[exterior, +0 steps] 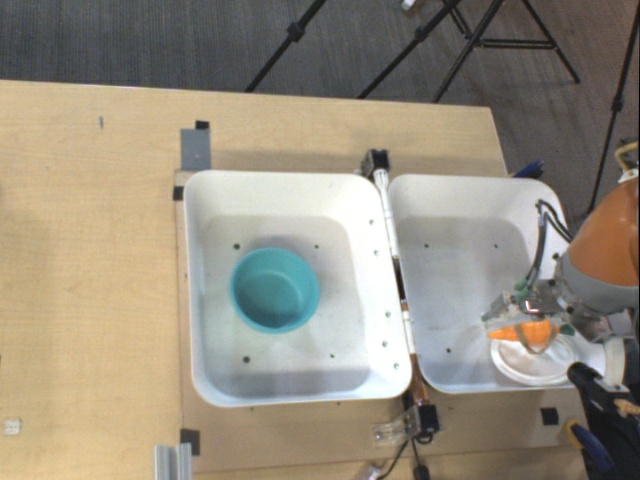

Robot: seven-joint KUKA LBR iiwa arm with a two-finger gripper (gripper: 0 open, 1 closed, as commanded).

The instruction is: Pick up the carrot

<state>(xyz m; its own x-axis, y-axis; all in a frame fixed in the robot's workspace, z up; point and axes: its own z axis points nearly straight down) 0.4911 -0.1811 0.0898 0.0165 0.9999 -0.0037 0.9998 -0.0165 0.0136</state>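
The carrot was seen in the right-hand bin, close to that bin's near right corner, lying over the far edge of a small white plate. Its orange body ran roughly across the view, the paler, thinner end pointing left toward the bin's middle and the thicker end tucked under the tool on the right. The gripper was placed directly above that thicker end, touching or almost touching it, so hardly any sideways offset was left between the two. The relation on which the coming move was judged to turn was therefore the carrot's long axis: a grasp across the narrow width would be favoured over one along the length.

Whether the fingers were spread or pressed together could not be told, since the wrist hardware and cabling covered them from above. It could not be said either that the carrot was pinched; only an overlap in the view was shown, and the carrot appeared to rest on the plate.

The grey wrist with its orange band was seen entering from the right, over the bin's right wall. Further out, the left-hand bin held a teal bowl, well apart from the carrot and not involved in the step. Both bins sat side by side on the wooden bench.
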